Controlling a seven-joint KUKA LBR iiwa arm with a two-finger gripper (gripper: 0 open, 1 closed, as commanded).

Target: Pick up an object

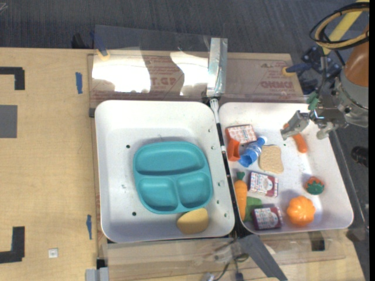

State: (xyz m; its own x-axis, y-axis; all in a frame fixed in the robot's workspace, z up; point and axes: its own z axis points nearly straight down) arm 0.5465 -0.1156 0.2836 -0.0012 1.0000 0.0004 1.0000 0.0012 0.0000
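My gripper [307, 129] hangs open over the far right part of the right bin [343, 174], its two grey fingers spread apart with nothing between them. Just below and in front of it, a small orange stick-shaped piece [300, 143] lies on the bin floor. Further left in this bin are a red and white carton [241, 134], a blue bottle [252, 153] and a tan bread slice [271, 159]. Nearer the front are a carrot [241, 195], two small cartons [262, 184] [266, 217], an orange fruit [301, 210] and a red and green fruit [314, 185].
The left bin [111, 133] holds a teal divided plate [171, 176] and a yellow bun-like piece [193, 220] at its front edge. A raised rim [221, 157] separates the two bins. Yellow cables [343, 25] loop at the top right.
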